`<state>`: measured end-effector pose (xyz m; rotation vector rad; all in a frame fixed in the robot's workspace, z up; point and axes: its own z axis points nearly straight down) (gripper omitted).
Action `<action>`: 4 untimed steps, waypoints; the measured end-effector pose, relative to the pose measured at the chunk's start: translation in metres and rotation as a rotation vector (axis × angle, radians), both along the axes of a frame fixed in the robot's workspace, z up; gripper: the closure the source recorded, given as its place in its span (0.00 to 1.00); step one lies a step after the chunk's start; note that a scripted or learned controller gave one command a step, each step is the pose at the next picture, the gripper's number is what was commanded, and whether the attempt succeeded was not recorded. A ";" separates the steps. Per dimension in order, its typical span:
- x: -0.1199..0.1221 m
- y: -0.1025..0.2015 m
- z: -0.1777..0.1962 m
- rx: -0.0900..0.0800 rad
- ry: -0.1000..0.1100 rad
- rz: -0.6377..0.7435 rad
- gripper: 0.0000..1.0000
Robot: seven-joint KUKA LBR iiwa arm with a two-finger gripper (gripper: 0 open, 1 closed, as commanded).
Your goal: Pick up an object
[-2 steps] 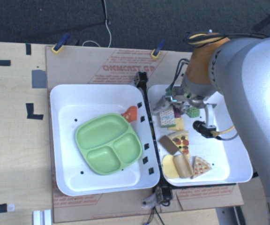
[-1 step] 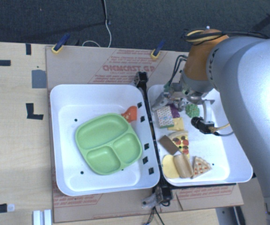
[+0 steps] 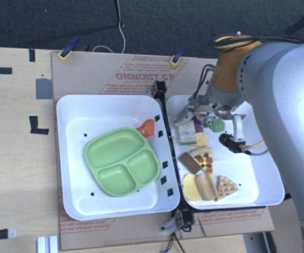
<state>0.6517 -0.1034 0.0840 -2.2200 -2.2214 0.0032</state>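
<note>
My gripper (image 3: 198, 113) hangs low over the back left part of the right bin (image 3: 265, 173), coming down from the grey arm with its orange band (image 3: 227, 70). Directly below it lie a purple piece (image 3: 198, 125), a green piece (image 3: 217, 124), a pale speckled wafer (image 3: 187, 134) and a yellow wedge (image 3: 201, 139). Whether anything is held is hidden by the wrist. Nearer the front lie a brown bar (image 3: 190, 163), a topped pizza piece (image 3: 205, 159), a yellow disc (image 3: 190, 188), a tan roll (image 3: 205, 186) and a pizza slice (image 3: 227, 186).
The left bin (image 3: 70, 141) holds a green divided plate (image 3: 122, 161) and a small orange-red piece (image 3: 147, 127) by its right wall. A black divider (image 3: 165, 141) runs between the bins. A black cable plug (image 3: 231, 143) hangs beside the wrist.
</note>
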 end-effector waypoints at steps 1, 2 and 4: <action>0.003 0.002 0.000 0.000 -0.002 0.001 0.00; 0.008 0.003 0.000 0.001 -0.002 0.000 0.00; 0.006 -0.001 0.000 0.000 0.000 0.001 0.00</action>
